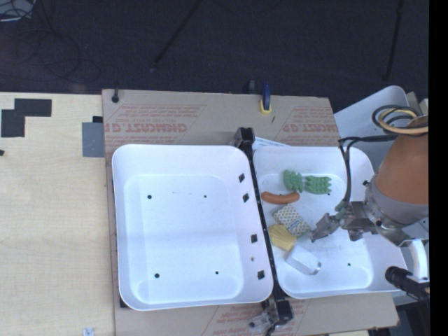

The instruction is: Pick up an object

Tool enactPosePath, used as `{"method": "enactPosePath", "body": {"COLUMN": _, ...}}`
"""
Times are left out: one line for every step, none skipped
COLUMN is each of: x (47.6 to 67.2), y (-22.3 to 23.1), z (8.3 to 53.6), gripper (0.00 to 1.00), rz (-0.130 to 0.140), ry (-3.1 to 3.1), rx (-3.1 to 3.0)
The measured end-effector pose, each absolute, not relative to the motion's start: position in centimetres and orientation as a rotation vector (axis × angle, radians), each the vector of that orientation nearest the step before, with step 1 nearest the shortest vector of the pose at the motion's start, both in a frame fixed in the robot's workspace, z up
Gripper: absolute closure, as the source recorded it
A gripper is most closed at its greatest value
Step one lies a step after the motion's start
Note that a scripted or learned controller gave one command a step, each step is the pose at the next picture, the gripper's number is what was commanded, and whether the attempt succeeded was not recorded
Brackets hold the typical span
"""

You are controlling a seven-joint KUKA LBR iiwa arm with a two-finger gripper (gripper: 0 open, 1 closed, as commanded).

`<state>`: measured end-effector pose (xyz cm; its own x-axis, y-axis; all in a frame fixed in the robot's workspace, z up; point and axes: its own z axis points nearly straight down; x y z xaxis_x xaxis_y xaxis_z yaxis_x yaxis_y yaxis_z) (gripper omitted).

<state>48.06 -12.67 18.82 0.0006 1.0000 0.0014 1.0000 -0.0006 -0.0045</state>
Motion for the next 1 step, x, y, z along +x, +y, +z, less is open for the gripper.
{"method": "enactPosePath", "body": {"x": 57.66, "y": -17.86, "z": 30.2, "gripper": 0.0, "rz": -0.007, "ry": -2.235, "rx": -2.228}}
